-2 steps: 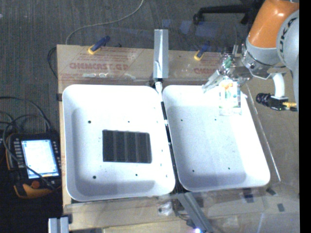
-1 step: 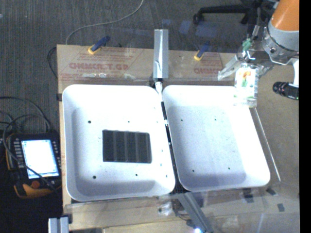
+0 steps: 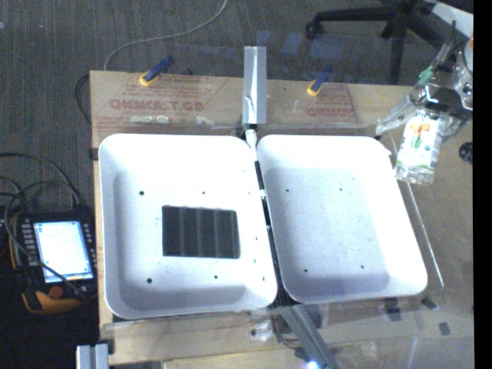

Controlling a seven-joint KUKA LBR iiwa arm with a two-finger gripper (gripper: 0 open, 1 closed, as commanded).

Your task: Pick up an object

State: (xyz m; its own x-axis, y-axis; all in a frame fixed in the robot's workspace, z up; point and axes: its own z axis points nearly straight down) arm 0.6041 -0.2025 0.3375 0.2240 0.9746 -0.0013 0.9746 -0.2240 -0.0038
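My gripper [image 3: 428, 106] is at the far right, above the bench and just past the right bin's [image 3: 400, 279] back right corner. A clear plastic packet [image 3: 419, 146] with orange and green print hangs from it, and its top edge is pinched between the fingers. The packet dangles clear of the bin, over the bin's right rim. A dark ribbed rectangular pad [image 3: 201, 231] lies flat in the middle of the left bin [image 3: 123, 167].
A metal bar [image 3: 254, 91] stands upright behind the seam between the bins. Two yellow-and-blue clamps [image 3: 155, 70] [image 3: 319, 81] hold the cardboard backing. A teach pendant [image 3: 58, 250] with cables lies on the floor to the left. A chair base [image 3: 369, 18] sits beyond the bench.
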